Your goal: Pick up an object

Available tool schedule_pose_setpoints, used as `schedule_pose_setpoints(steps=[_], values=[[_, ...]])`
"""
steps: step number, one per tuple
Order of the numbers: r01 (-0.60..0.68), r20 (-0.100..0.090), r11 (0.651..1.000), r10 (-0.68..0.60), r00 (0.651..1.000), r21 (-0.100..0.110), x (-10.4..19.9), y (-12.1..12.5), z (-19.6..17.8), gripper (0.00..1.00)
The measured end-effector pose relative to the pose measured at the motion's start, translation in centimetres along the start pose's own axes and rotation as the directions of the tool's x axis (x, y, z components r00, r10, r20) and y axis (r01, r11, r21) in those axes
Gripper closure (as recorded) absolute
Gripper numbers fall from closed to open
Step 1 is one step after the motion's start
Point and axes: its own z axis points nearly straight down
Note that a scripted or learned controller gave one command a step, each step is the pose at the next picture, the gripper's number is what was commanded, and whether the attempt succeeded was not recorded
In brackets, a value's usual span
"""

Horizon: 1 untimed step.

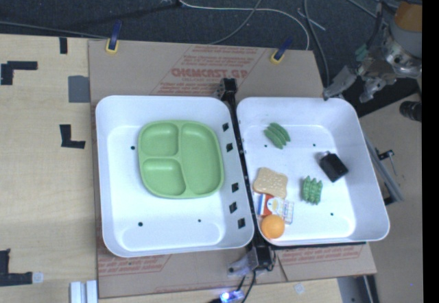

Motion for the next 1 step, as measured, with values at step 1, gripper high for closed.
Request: schedule_pose_setpoints(steps=[1], values=[[0.004, 0.003, 1.0, -0.004, 1.0, -0.013, 0.08, 0.21, -0.89, 0.0]])
